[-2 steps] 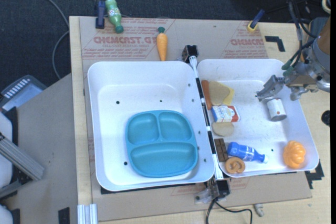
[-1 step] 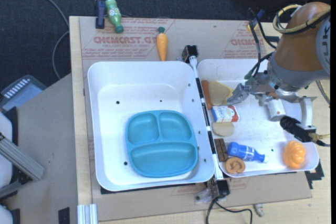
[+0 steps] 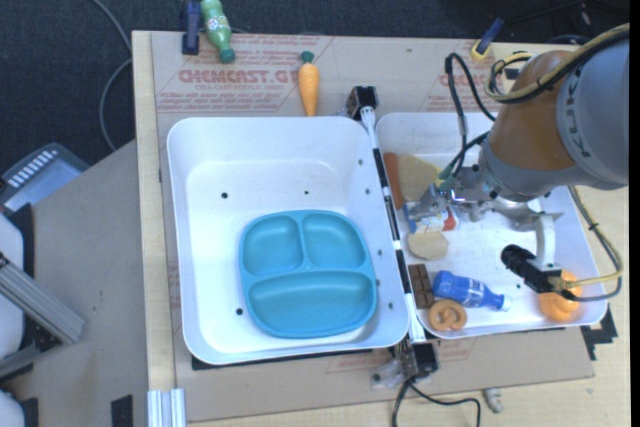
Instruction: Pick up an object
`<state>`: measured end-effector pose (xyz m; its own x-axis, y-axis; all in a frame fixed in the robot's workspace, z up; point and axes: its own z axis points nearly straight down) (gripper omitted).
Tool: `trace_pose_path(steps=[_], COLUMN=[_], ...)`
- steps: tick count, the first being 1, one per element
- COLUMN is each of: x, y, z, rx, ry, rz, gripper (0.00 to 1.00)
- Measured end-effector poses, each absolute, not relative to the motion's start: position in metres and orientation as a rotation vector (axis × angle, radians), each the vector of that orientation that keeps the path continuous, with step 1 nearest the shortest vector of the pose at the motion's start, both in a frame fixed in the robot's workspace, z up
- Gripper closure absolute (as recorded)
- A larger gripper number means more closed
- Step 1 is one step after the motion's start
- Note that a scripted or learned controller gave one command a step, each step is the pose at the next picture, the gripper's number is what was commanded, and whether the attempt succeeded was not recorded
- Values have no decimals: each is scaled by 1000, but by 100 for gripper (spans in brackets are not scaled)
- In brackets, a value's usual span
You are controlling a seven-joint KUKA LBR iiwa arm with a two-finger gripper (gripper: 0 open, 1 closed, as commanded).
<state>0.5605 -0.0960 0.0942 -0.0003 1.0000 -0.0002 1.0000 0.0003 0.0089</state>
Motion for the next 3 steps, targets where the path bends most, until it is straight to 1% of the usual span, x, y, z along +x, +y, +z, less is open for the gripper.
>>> trace_pose_path(steps=[1,2,3], x=[586,571,572], y=[-123,-139,-140], z=[89,89,100], rx=[2218,2216,2213], ry=[2218,2216,2212], rz=[10,13,14], gripper=[0,0,100])
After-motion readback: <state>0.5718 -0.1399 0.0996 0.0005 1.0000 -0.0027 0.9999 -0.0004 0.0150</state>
